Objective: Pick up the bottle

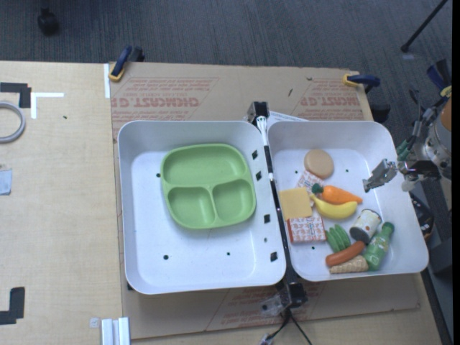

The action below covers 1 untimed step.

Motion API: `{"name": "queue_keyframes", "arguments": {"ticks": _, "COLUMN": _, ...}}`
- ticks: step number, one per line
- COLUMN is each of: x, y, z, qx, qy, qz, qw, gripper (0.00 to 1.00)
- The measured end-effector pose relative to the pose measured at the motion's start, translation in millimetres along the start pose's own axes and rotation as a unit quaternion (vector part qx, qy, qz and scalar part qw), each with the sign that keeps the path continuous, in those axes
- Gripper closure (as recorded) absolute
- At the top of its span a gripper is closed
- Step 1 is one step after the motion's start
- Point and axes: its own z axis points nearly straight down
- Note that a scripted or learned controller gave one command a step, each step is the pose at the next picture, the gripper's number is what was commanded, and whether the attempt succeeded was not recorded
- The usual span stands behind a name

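Two white bins on the counter (65, 214), bottle awaiting pickup.
Left bin (136, 214) holds green tray (208, 185); right bin (374, 139) crowds toy food; gripper (379, 172) at right centre, fingers' state untellable; green bottle (379, 244) lies lower right, against the wall, ungrasped.

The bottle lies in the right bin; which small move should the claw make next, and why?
Probably move toward the view's bottom and descend: the claw hovers over the right bin's far-right side, while the green bottle lies nearer its lower right corner, beside the small can.
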Motion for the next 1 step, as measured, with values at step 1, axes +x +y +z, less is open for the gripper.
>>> {"name": "queue_keyframes", "arguments": {"ticks": 1, "x": -0.3, "y": 0.7, "z": -9.5, "qx": 0.0, "qy": 0.0, "qz": 0.0, "qw": 1.0, "gripper": 1.0}}
